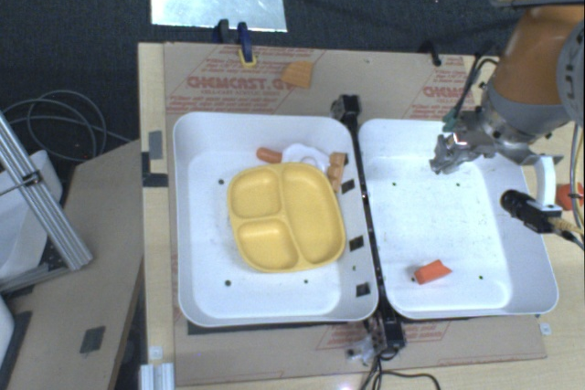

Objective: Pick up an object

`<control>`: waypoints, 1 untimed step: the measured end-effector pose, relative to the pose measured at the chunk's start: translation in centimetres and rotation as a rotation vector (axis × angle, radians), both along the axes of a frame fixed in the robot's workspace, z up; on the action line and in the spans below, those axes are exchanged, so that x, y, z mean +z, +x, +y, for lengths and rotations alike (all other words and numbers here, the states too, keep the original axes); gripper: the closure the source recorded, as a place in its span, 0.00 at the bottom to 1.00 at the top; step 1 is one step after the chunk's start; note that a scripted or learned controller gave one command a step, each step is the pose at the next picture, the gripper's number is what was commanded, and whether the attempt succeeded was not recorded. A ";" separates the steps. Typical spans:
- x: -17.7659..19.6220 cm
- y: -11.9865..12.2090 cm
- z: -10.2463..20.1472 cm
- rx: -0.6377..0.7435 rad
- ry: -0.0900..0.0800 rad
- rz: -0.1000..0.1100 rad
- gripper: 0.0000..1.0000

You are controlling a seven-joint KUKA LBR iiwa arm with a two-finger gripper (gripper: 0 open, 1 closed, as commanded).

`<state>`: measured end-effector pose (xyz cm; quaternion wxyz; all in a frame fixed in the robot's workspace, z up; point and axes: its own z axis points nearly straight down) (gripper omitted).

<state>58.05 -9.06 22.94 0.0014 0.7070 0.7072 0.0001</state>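
Well, I am looking down on the two white bins from far away. The gripper (445, 158) hangs over the right bin (516, 292), near its far edge and about halfway along it. I cannot tell if the hand is open or closed from here. I see nothing held in it. The grey arm (535, 96) with its orange band comes in from the right side, above that bin's far right corner.

The closest thing to pick up is a small orange block (431, 271). It lies flat on the floor of the right bin, close to the near edge and a bit toward the left side. It is well apart from the gripper.

The left bin (196, 292) has more in it. A big yellow tray (279, 219) with three parts sits in the middle. Just past the tray's far edge lies a little orange stick (269, 155). Beside that is a small white thing (304, 153), touching the tray's rim. A little tan block (337, 165) sits by the right edge of this bin, just beside the tray.
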 end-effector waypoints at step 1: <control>0.2 -0.2 0.1 0.002 0.001 0.000 0.00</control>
